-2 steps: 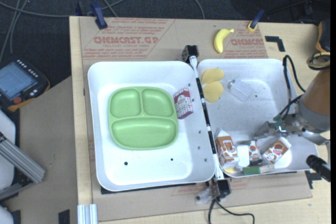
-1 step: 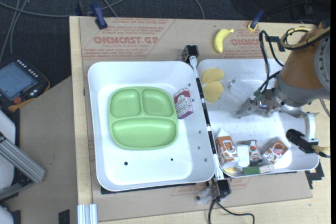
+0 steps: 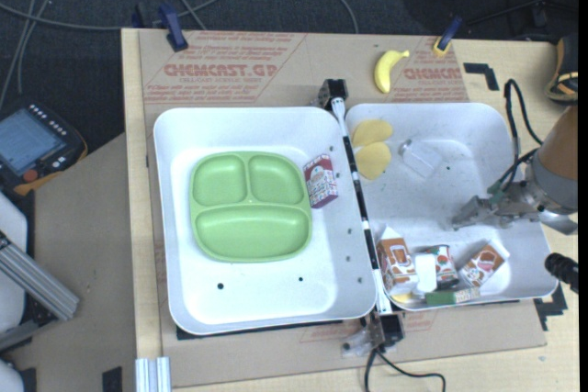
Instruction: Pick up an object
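My gripper (image 3: 470, 210) hangs low over the right bin (image 3: 459, 119), near its right side, with its fingers spread open and nothing between them. Just below it, along the bin's front edge, lie a red-and-white carton (image 3: 395, 260), a white bottle (image 3: 425, 273), a second carton (image 3: 484, 263) and a green item (image 3: 443, 296). Two pale yellow pieces (image 3: 372, 147) rest at the bin's back left. Beside them is a clear plastic piece (image 3: 419, 159). The grey arm (image 3: 556, 170) enters from the right.
The left bin (image 3: 184, 289) holds a green divided plate (image 3: 250, 205) and a small red packet (image 3: 320, 181) by its right wall. A yellow toy banana (image 3: 388, 69) lies on the bench behind the right bin. Clamps sit at the bench's back edge.
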Robot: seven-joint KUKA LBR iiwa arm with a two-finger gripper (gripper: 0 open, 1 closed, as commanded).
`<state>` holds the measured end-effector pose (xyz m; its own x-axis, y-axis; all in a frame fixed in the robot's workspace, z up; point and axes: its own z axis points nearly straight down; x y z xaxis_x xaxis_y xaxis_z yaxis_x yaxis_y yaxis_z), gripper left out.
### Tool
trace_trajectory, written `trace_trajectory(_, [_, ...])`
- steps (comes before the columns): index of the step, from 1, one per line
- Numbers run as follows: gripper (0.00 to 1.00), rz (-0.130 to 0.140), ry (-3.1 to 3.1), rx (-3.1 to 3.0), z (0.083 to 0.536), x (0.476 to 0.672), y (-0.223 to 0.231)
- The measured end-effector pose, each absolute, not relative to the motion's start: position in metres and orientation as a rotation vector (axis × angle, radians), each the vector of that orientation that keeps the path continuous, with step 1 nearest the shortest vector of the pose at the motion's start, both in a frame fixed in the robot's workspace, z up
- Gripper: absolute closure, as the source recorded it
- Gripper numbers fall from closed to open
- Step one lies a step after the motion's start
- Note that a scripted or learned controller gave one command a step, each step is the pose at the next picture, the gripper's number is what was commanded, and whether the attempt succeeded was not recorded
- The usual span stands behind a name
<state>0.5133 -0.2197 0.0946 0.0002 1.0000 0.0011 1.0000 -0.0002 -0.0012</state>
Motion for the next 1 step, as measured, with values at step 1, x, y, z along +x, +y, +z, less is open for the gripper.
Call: trace_trajectory(1, [0.0,-0.003,-2.219,-2.215,0.0841,0.4826,-0.2201])
